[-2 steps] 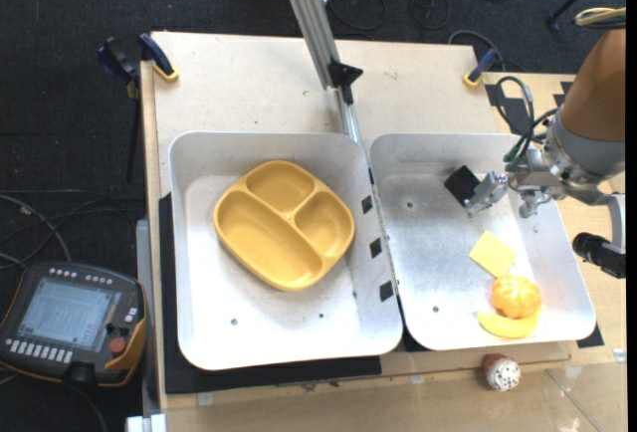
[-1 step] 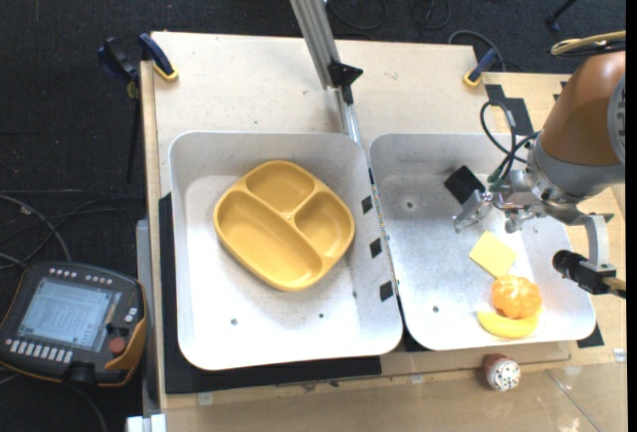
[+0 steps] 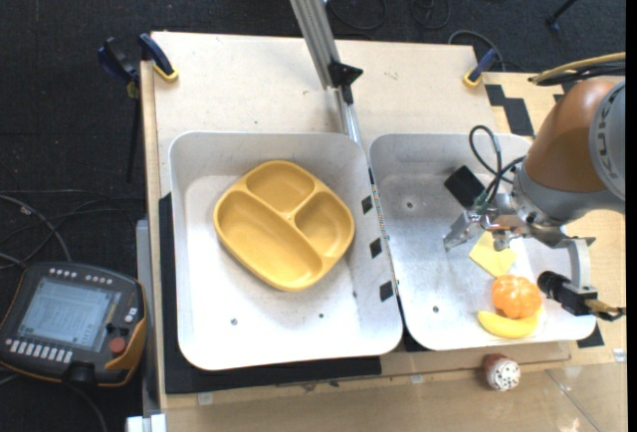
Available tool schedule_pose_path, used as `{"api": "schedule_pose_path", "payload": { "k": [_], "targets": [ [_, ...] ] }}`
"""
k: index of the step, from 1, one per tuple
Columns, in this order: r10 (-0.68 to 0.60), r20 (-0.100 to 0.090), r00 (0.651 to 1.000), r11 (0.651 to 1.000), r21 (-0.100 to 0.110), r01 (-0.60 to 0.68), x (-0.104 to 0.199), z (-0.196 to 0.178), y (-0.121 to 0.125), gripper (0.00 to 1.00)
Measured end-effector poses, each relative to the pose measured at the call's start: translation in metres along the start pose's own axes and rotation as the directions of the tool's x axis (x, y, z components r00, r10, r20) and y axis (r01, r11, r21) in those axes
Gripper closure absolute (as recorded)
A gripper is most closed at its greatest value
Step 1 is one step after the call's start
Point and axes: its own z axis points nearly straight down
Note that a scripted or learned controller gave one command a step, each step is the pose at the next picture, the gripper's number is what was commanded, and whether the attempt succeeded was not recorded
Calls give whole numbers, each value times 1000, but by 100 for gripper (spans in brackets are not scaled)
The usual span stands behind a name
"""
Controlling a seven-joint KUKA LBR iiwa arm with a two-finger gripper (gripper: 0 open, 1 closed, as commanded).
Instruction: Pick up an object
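Gripper at centre right of frame, low over right bin; jaws' state cannot be told. Orange fruit and banana at lower right, yellow wedge just above. Left bin: yellow divided plate

Left bin: one divided plate, well left of the gripper. Right bin: gripper over its middle; wedge just right of the fingers; round fruit and banana nearer the front, touching.
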Motion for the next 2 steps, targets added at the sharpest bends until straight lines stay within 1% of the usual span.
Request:
{"api": "schedule_pose_path", "payload": {
  "k": [1,2],
  "targets": [
    [-1,2,1000,1000,-6,1,0,-13,2,100],
    [-4,3,1000,1000,-12,4,-1,-68,13,100]
  ]
}}
